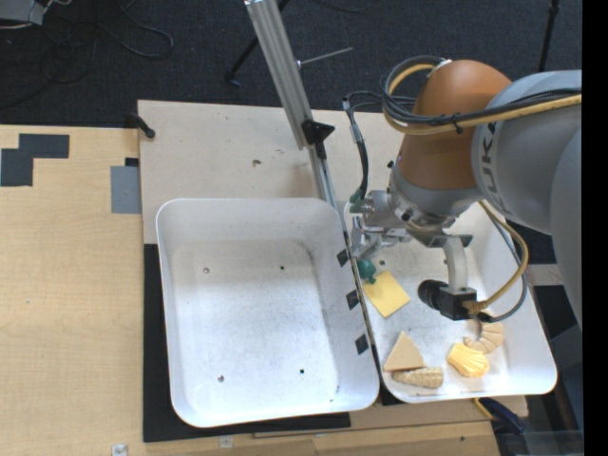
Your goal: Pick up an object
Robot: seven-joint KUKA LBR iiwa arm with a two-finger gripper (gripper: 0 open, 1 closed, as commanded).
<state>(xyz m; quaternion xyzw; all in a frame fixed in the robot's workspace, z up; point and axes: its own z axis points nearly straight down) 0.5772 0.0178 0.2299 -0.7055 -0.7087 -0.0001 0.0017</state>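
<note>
we see the gripper point(369, 255) low over the right bin point(532, 373), close against the wall it shares with the left bin point(180, 255). whether it is open or closed we cannot tell, since the wrist and cabling cover that part, and we see nothing clearly held in it. a small green object point(369, 273) sits just under the gripper, at the 11 o'clock corner of a flat yellow square point(388, 294); we cannot say if the gripper touches the green object.

the grey arm point(532, 150) with its orange band point(451, 122) comes in from 3 o'clock and hangs over the far half of the right bin. a black fitting point(446, 298) on a curved hose sits at about 4 o'clock from the gripper.

toward 5 o'clock from the gripper lie the other objects: a tan wedge point(404, 353), a ridged yellow strip point(420, 378) just at 5 o'clock of the wedge, a yellow shell-shaped piece point(468, 360) and a pale ridged piece point(488, 336) near it, partly hidden by the hose.

a slanted aluminium rail point(285, 74) runs from 12 o'clock down to the wall between the bins, right beside the gripper.
</note>
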